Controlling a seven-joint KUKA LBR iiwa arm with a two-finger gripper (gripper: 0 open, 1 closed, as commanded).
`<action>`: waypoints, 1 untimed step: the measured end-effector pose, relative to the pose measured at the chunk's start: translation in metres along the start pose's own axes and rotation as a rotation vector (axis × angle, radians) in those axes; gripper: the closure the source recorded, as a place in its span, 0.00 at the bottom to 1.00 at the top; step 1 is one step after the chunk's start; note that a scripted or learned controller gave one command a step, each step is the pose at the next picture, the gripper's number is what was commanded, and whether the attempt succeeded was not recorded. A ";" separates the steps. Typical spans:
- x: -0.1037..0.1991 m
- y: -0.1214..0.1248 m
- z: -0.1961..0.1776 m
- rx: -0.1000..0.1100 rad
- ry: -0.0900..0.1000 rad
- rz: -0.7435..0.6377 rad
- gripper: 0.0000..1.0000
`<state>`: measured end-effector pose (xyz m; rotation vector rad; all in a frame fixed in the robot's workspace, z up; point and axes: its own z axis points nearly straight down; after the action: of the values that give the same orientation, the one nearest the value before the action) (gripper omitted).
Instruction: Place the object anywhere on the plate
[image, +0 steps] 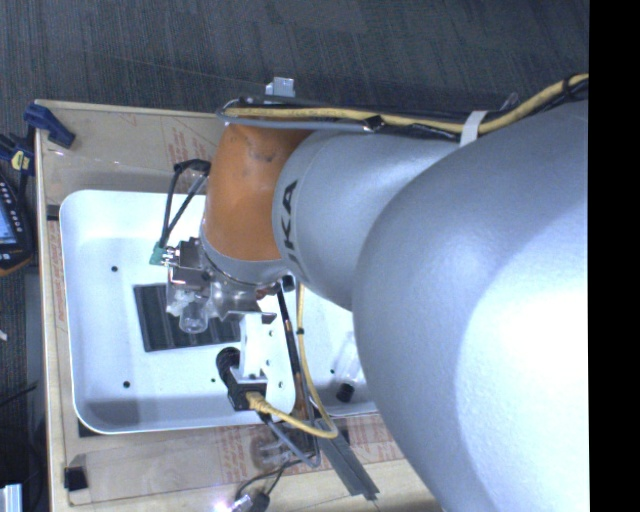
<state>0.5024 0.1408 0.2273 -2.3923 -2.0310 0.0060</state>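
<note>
Closest to the camera, the grey arm (450, 290) bulks across the right side and hides most of the bench (150, 465) beneath it. Its orange band (245, 195) sits just above the wrist, and a yellow cable (400, 122) runs along the upper edge of the arm toward the right. Below the band, the wrist hardware points down into the left bin (85, 300), with black cables looping beside it and a white bracket hanging toward the bin's near wall. The claw (192, 312) hangs low over a dark rectangular plate (155, 320) that lies flat on the bin floor, left of centre. How far the claw is open cannot be told, since the wrist hardware covers it from above. A small pale, glassy shape shows right at the claw's tip, over the plate's right part; whether this is the object or part of the claw cannot be told, nor whether anything is held. A sliver of the right bin (345, 358) shows under the arm. Farther off, a blue clamp (47, 123) grips the bench's far left corner, with dark floor beyond it.
</note>
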 end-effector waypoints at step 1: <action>-0.004 0.018 0.044 0.004 -0.002 0.332 1.00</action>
<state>0.5192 0.1335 0.1834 -2.6941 -1.6069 0.0134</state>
